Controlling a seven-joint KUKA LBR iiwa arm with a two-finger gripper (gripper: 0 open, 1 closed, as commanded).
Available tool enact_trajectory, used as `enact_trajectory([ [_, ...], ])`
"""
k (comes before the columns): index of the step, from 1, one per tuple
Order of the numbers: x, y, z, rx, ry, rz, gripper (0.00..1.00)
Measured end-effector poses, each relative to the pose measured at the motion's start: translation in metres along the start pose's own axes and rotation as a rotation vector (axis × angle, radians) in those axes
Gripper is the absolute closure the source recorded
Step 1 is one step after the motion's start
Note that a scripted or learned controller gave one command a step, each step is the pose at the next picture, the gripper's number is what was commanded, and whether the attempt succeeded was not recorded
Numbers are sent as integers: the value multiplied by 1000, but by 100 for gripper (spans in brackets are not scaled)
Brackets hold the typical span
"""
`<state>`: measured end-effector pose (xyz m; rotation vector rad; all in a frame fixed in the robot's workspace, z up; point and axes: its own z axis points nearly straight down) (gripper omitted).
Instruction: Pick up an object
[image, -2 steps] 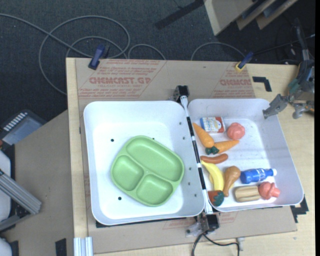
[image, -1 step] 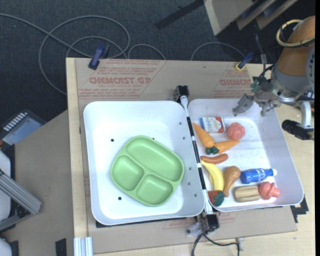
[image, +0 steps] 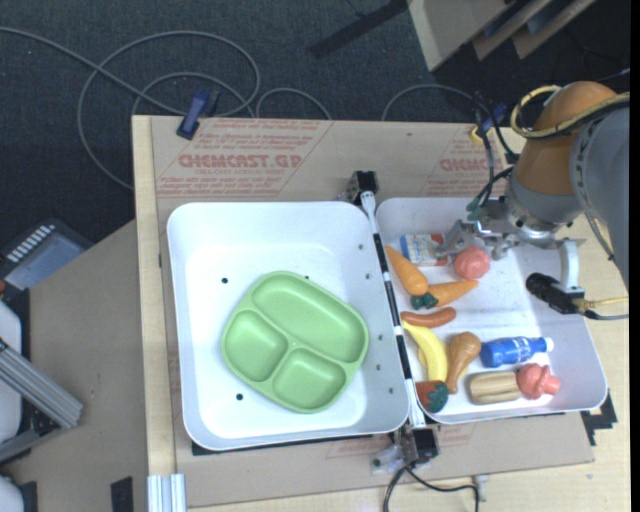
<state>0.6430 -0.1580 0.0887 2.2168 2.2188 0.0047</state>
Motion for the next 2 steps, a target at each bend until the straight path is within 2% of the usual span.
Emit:
enact_trajectory([
  [1, 1, 2, -11, -6, 0, -1, 100],
  [2, 1, 2, -11, -5, 0, -1, 0],
])
